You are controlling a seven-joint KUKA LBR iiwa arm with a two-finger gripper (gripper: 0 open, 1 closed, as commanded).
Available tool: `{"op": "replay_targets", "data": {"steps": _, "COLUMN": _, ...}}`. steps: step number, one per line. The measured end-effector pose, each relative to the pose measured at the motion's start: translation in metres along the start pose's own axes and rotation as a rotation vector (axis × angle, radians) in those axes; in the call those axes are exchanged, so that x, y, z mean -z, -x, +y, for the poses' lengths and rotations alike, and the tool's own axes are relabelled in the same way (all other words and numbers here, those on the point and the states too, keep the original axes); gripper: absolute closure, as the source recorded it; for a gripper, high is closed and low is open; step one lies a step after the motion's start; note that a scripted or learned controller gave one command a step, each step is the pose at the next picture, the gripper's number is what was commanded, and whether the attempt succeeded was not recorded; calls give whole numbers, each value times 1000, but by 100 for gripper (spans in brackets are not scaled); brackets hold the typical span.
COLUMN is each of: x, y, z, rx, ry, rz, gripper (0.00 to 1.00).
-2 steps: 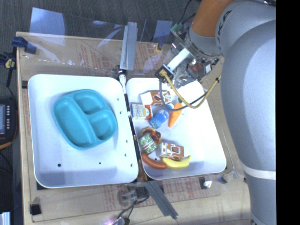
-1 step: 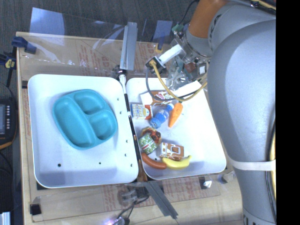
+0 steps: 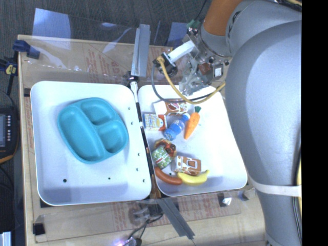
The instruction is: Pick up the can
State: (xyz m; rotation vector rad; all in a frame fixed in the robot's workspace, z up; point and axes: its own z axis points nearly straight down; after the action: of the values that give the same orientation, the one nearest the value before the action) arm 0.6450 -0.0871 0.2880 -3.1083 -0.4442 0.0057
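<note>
Fingertips of the gripper (image 3: 193, 86) are hanging over the far rim of the right bin (image 3: 225, 152), just beyond a small carton; whether they are parted or pressed together cannot be told, since cables and the wrist housing are cluttering that spot. Nothing is sitting between them.

Moving outward, a yellow cable (image 3: 171, 83) is looping off the wrist toward the bin's far left corner. Just nearer the camera, a carrot (image 3: 191, 126) is lying beside a blue bottle (image 3: 175, 127), the two touching or nearly so. Further forward still, the can (image 3: 163, 156), green and red and lying on its side, is resting against the bin's left wall, with a sausage (image 3: 168, 177), a banana (image 3: 193, 177) and a small printed box (image 3: 186, 164) crowding its near side. In the left bin (image 3: 46, 183), a blue divided plate (image 3: 93, 128) is sitting well apart from all this.

For the reach in hand, the arm is probably needing to travel toward the camera and descend squarely over the can, spanning its narrow width. Neighbours are pressing close, so a centred drop is mattering most.
</note>
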Motion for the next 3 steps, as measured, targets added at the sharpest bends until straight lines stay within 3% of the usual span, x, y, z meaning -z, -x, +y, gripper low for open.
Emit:
{"op": "replay_targets", "data": {"steps": 1, "x": 16, "y": 4, "z": -3, "rx": -79, "ry": 2, "rz": 1, "gripper": 100}}
{"op": "replay_targets", "data": {"steps": 2, "x": -18, "y": -15, "z": -32, "rx": 325, "ry": -4, "rz": -3, "gripper": 100}}
{"op": "replay_targets", "data": {"steps": 3, "x": 47, "y": 3, "z": -6, "rx": 154, "ry": -2, "rz": 0, "gripper": 100}}
